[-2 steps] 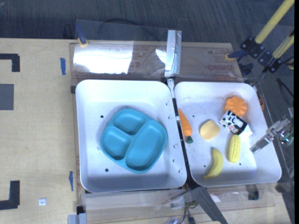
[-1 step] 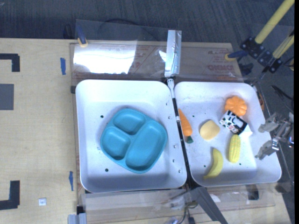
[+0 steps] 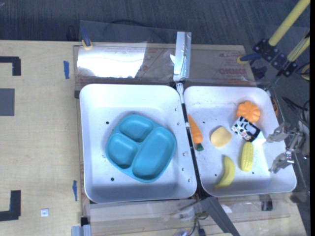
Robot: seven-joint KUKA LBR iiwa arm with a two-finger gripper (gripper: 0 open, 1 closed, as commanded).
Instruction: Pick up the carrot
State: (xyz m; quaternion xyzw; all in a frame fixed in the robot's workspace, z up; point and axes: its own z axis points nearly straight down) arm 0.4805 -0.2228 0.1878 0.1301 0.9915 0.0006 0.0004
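- two white bins sit side by side on a wooden bench over grey carpet; the gripper (image 3: 284,149) hangs at the right bin (image 3: 206,181)'s outer edge, fingers spread, grasping nothing.
- the carrot (image 3: 195,133) lies well to the pincer's far side, against the wall between the bins.
- that wall may block one finger, causing a miss.
- corn (image 3: 247,156), a banana (image 3: 227,172) and a yellow lump (image 3: 221,136) lie between; the crossing could knock them.

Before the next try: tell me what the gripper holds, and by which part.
Nothing. The gripper sits at the right bin's edge; the carrot lies apart.
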